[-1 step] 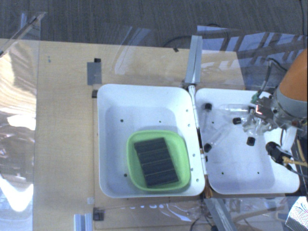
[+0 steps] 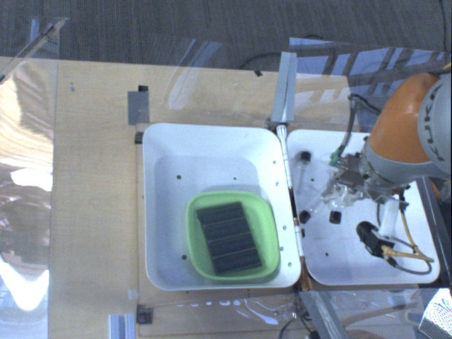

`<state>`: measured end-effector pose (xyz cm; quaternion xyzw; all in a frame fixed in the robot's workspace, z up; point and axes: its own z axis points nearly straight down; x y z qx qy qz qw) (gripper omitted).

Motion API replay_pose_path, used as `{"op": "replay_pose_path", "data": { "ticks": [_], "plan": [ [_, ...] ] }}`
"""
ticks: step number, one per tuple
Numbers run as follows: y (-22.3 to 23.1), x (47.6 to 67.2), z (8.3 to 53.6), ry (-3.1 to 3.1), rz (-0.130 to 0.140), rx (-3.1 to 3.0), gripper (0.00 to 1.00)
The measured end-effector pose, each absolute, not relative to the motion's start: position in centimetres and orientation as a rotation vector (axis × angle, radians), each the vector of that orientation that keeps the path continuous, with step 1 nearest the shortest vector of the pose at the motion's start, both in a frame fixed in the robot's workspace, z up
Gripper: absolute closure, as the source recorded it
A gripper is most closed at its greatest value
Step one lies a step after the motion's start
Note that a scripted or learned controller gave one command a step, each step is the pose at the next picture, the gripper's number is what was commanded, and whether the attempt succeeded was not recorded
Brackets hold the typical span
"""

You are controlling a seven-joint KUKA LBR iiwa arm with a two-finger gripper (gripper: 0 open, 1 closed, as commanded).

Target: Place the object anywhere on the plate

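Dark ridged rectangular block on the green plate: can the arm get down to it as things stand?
Probably yes. The dark ridged rectangular block lies flat on the green square plate in the left white bin, nothing above it. The hand hangs over the right white bin.

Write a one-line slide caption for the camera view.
Dark ribbed block lying on the green plate in the left bin, while the arm's end effector sits over the right bin.

No text, label, brand, number or sign can be read on anything in view.
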<state>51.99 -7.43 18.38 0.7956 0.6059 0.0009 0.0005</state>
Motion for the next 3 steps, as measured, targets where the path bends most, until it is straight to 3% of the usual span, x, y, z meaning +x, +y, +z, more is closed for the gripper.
{"op": "replay_pose_path", "data": {
  "ticks": [1,2,3],
  "plan": [
    [0.0,48.8,18.4,2.024,0.004,2.401,1.00],
    [4.4,48.7,18.4,2.156,0.003,2.284,1.00],
    [4.3,48.7,18.4,2.156,0.004,2.284,0.00]
  ]
}}
